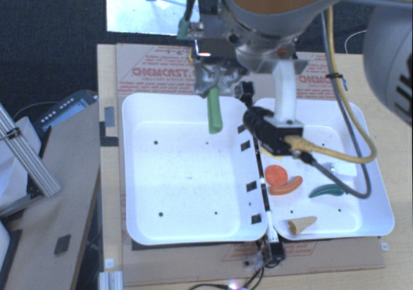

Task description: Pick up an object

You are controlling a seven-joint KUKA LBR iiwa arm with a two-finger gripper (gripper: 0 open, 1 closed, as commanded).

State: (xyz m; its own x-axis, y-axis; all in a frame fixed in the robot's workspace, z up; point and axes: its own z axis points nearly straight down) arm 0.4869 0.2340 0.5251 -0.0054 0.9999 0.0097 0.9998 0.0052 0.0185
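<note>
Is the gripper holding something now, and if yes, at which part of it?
Yes. The gripper holds a green stick by its top end; the rest hangs down over the left bin.

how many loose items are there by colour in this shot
green: 2, a long green piece hanging at the gripper over the left bin, and a dark green curved one in the right bin
orange: 2, round piece and sausage shape
tan: 1, cone
total: 5

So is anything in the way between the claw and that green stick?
Nothing visible. The green stick already hangs upright from the gripper, its top between the fingers, over the left bin. The other small items lie off to the side in the right bin.
</note>
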